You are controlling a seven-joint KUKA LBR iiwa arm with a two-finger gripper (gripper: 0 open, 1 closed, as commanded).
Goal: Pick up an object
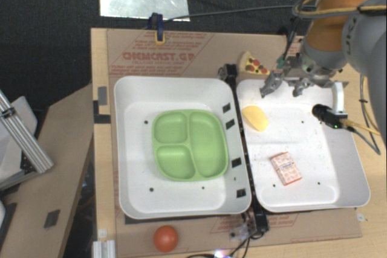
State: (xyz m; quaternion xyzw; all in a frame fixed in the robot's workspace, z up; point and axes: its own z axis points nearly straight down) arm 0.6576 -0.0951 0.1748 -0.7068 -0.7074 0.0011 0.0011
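Observation:
My gripper (283, 88) hangs over the far edge of the right bin (344, 181), open, with nothing between its fingers. A yellow lump (256, 118) lies in that bin near its left wall, just below and left of the gripper. A pink patterned packet (285, 168) rests nearer the front of the same bin. In the left bin (136, 190) sits a green divided plate (189, 144).
A toy pizza slice (254, 64) lies on the cardboard behind the right bin. An orange-red ball (165, 238) sits on the bench in front of the left bin. A metal rail (21, 136) stands at the far left.

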